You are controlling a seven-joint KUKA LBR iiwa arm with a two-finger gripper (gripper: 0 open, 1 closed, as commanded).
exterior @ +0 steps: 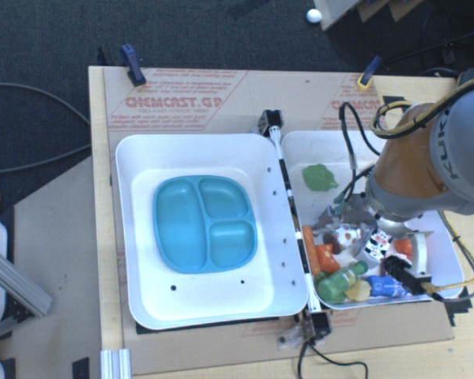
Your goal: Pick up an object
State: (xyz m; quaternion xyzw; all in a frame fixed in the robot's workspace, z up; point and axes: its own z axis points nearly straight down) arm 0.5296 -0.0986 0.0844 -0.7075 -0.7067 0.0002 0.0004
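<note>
The right bin (332, 150) holds a pile of small toys at its near end. Among them are an orange carrot (308, 245), a red piece (327, 256), a green piece (332, 287), a yellow piece (358, 291), a blue piece (384, 288) and a white die with black dots (375, 248). A flat green leaf (320, 178) lies apart, farther back in that bin. My gripper (349, 227) is low over the pile, between the carrot and the die. The wrist and its orange band (407, 168) hide the bin behind it.
The left bin (142, 290) holds a blue divided plate (205, 223) at its middle. A ridge with black screws (288, 204) separates the two bins. Black cables (351, 133) loop off the arm above the right bin. Clamps (132, 64) grip the board's far edge.
</note>
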